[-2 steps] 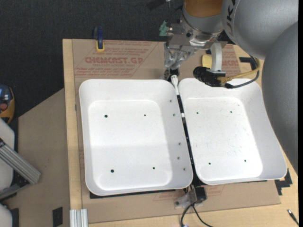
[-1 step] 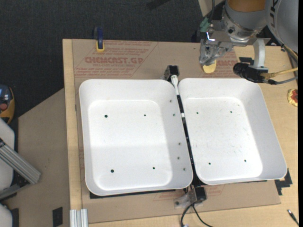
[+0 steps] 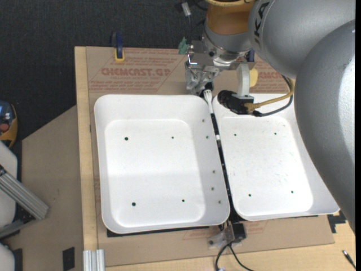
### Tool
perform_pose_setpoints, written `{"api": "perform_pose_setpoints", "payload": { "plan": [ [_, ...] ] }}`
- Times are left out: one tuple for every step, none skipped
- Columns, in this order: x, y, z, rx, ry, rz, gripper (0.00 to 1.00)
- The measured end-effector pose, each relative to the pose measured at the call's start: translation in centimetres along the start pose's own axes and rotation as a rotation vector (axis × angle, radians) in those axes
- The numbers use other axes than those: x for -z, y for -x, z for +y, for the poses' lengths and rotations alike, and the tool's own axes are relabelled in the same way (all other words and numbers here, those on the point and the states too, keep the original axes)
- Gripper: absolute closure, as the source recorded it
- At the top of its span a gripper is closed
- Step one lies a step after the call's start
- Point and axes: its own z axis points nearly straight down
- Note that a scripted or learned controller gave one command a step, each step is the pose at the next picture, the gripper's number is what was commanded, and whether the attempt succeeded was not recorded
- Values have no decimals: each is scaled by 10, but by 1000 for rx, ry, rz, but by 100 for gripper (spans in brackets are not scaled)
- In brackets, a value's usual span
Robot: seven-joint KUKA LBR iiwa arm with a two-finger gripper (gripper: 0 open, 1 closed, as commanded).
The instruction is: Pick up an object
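Note:
My gripper [image 3: 198, 81] hangs low at the back of the bench, over the far right corner of the left bin [image 3: 107, 151] where it meets the right bin [image 3: 307, 168]. The orange band and grey wrist rise straight above it. Just under the gripper tip a thin pale sliver [image 3: 208, 97] lies along the seam between the bins; I cannot tell what it is or whether the gripper touches it. Both bins show white floors with small dark dots.
A black fitting with a yellow cable [image 3: 234, 102] hangs from the wrist over the right bin's back edge. The big grey arm covers the right side. A blue-and-yellow clamp [image 3: 118, 46] stands on the brown board [image 3: 141, 69] behind the left bin.

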Motion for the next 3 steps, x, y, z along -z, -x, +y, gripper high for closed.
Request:
{"api": "perform_pose_setpoints", "payload": {
  "plan": [
    [60,42,-15,-11,14,-3,100],
    [94,130,1,-16,15,-7,100],
    [5,40,0,-3,-1,-1,100]
  ]
}}
